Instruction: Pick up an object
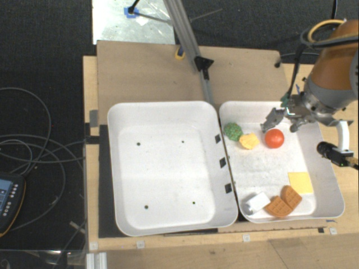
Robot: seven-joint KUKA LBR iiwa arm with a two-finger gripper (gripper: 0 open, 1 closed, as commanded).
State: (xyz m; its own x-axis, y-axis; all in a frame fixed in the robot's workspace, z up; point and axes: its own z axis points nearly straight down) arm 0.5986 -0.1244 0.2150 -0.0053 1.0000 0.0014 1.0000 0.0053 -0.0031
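Grey arm (331, 88) with broad orange band, yellow and black cables looped above, metallic grey gripper (284, 122)

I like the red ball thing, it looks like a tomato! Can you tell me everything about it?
The red tomato is small, round, smooth and slightly shiny, like a plastic toy. It sits in the right bin, near its far side, beside a yellow toy piece. The gripper is just above it; whether they touch, I cannot tell.

Two smooth white plastic bins (168, 114) sit on a matt, wood-like counter (241, 72), the tomato (274, 139) glossy, the waffles (284, 202) rough and ridged.
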